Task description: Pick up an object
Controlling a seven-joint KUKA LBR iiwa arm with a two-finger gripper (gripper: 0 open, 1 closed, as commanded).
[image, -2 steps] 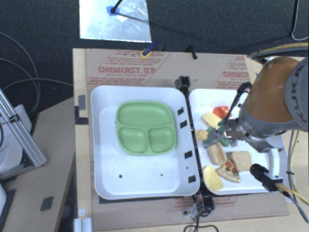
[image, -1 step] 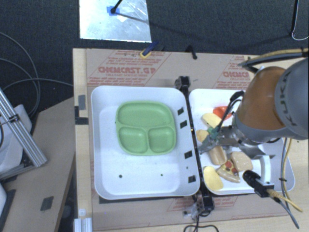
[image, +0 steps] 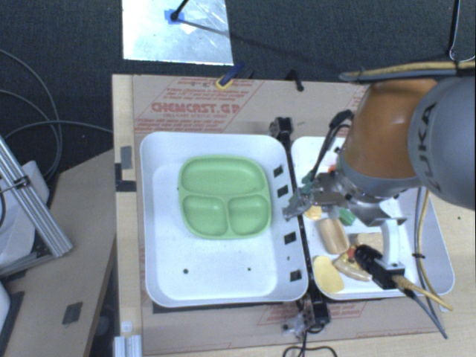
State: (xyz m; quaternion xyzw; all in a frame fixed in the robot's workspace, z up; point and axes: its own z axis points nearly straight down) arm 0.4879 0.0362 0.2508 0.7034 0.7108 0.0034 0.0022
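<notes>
- Hanging low over the left edge of the right bin [image: 440, 262], the gripper [image: 303, 201] sits almost on the divider between the two bins. The arm's bulk covers it from above, so I cannot tell whether it is released or clenched, and I see nothing held in it.
- The likeliest target, to my eye, is a tan roll [image: 332, 236] lying in the right bin. It is near the gripper, toward the front of the bench and a little toward the arm's side.
- Its long axis runs front to back with a slight slant, so a grasp would have to cross it sideways.
- A small yellow piece [image: 315, 213] lies just beside the gripper, between it and the roll. A yellow disc [image: 327, 274] lies beyond the roll's front end.
- The green plate [image: 223, 197] rests alone in the left bin [image: 160, 222], well apart on the other side of the divider.
</notes>
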